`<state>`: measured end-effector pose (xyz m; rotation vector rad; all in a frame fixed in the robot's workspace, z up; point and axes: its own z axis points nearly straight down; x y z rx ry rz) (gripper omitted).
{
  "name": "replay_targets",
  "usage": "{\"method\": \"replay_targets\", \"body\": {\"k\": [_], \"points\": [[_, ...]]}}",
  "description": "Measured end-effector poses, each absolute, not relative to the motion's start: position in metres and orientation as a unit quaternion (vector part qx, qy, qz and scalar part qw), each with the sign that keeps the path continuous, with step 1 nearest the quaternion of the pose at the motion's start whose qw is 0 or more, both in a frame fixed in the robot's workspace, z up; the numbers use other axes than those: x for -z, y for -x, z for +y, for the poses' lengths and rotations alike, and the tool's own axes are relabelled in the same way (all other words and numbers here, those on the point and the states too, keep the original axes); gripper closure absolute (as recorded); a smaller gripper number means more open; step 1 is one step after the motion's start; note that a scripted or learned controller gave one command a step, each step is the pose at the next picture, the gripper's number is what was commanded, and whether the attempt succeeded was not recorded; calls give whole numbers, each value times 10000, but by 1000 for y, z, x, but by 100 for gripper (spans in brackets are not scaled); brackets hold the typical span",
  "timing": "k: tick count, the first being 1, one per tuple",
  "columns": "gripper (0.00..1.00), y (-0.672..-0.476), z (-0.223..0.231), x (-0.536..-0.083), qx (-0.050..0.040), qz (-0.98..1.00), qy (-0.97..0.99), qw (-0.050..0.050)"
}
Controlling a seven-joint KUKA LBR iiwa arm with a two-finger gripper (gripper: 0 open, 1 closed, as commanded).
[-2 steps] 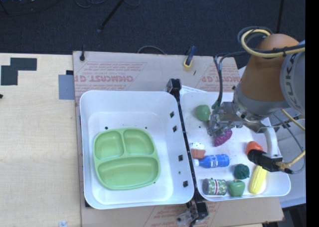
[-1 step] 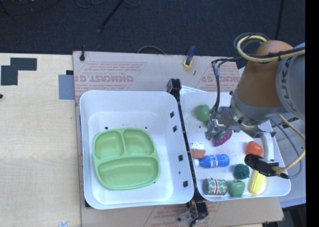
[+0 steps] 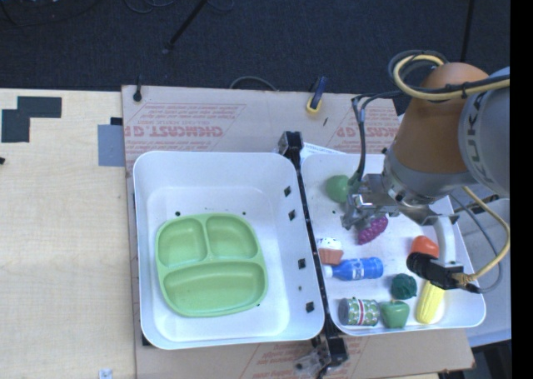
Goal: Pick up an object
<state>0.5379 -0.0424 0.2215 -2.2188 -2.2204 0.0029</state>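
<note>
Gripper [image 3: 360, 211] of the grey arm hangs low in the right white bin [image 3: 466, 319], toward its far-left part, just beside a purple knobbly toy like a bunch of grapes [image 3: 372, 228]. Whether it is released or clenched cannot be told, because the wrist hides its tips from above; nothing can be seen held in it. The purple toy looks like the likeliest target, lying near the middle of the bin with a round green ball-like toy [image 3: 337, 187] beyond it toward the far-left corner.

Several risks follow from this crowding. The gripper sits between the green toy and the purple one, so a closing move could catch neither cleanly and only push one aside. The purple toy is lumpy and tilted, and it may roll or squirt out of a pinch. Toward the near edge lie a blue plastic bottle [image 3: 356, 269], a small red-and-white block [image 3: 330, 251], a printed tin can [image 3: 359, 311], a green pepper-like toy [image 3: 395, 313], a dark green lump [image 3: 404, 286], a yellow corn-like toy [image 3: 430, 302] and an orange-red toy [image 3: 424, 246]; a shoved piece could knock into these. The left white bin [image 3: 166, 177] holds a light green divided plate [image 3: 211, 264], well apart from the action.
</note>
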Motion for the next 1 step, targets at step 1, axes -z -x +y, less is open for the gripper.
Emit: {"method": "replay_targets", "body": {"k": [1], "points": [[100, -528, -50, -225, -13, -7068, 7074, 16]]}}
